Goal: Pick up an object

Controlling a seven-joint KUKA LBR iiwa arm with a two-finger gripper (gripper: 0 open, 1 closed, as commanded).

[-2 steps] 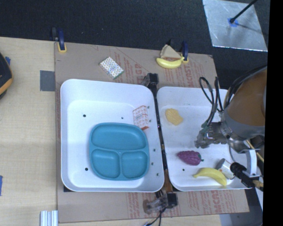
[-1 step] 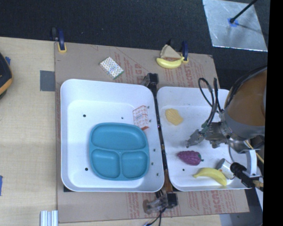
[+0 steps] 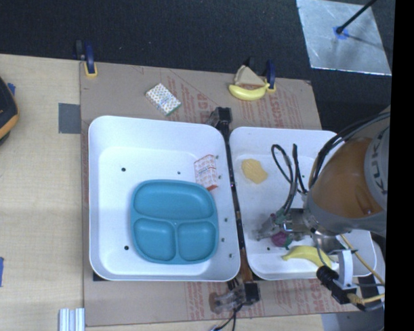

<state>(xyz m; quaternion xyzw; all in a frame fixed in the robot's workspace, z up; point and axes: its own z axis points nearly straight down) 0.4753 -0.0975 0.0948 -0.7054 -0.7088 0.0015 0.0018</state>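
Your arm fills the right bin at three o'clock, gripper low beside a purple piece; you cannot tell how it is set. At five o'clock, a yellow banana lies just beside it.

Lighting and picture quality as I found them from the remote station.
Illumination was even and moderately bright; I noted the left bin glaring white along its near-left floor, with soft shadow under its far rim. The blue tray cast only a faint shadow. The dark floor beyond the bench read nearly black. Focus was soft overall, and the arm at the right was blurred and grainy.
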